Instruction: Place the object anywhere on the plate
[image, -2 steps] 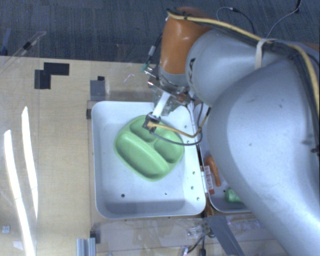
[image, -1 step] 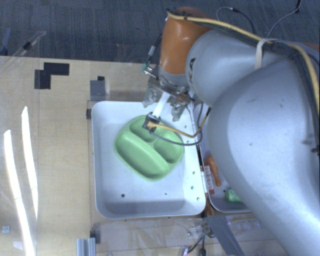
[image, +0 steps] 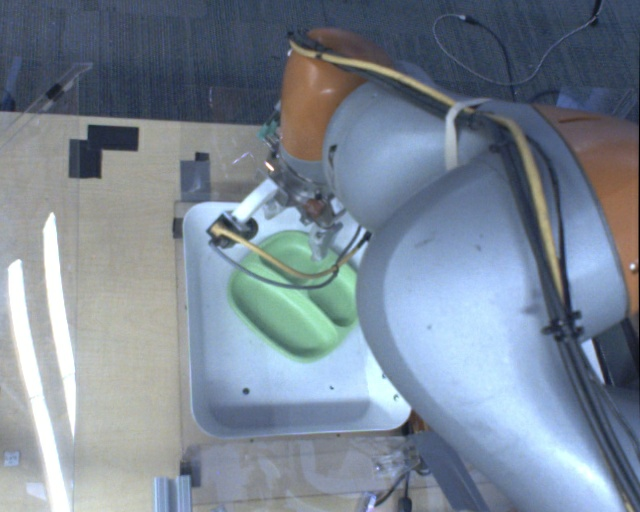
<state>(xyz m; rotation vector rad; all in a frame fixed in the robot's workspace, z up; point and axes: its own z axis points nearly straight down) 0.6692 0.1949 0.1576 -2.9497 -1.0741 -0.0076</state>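
Note:
A light green divided plate (image: 285, 312) lies in the upper middle of the white bin (image: 260, 405). My gripper (image: 324, 238) hangs over the plate's far edge, just above its rim. The grey arm with its orange band (image: 310, 95) reaches in from the right and hides the plate's right part. I cannot make out any object at the gripper or on the visible part of the plate.
The bulky arm link (image: 480, 300) covers the right side of the scene. The wooden bench (image: 90, 300) lies left of the bin, with black marks (image: 100, 145) at its far left. Bare bin floor lies in front of the plate.

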